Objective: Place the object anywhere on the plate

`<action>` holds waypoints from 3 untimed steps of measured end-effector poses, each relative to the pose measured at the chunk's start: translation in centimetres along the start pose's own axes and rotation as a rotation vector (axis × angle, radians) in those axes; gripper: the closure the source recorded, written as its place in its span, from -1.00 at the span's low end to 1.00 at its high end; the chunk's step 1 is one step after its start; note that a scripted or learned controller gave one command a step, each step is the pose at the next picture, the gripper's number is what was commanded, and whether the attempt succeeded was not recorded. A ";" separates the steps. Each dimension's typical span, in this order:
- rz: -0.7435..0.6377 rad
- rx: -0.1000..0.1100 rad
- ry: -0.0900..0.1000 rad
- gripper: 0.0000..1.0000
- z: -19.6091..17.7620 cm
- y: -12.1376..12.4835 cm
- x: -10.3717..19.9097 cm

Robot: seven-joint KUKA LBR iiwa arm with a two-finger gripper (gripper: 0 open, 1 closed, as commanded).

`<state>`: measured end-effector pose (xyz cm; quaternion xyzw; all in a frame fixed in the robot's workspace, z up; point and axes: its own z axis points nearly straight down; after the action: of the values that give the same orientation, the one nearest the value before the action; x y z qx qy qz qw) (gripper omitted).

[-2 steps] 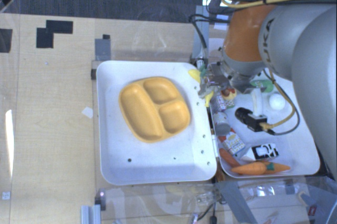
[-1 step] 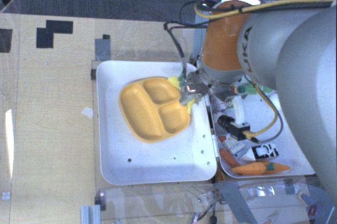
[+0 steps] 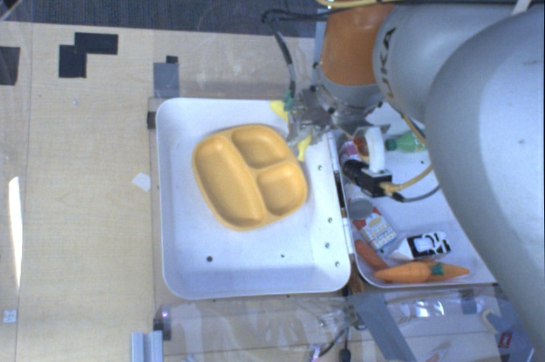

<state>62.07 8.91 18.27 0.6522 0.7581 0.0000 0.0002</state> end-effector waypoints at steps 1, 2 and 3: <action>-0.300 -0.003 -0.001 1.00 -1.4 0.7 -2.6; -0.299 -0.001 0.001 1.00 -0.8 -1.7 4.2; -0.298 -0.001 0.001 -1.00 -0.8 -1.7 4.1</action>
<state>59.74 12.76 19.04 0.5324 0.8465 0.0006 0.0004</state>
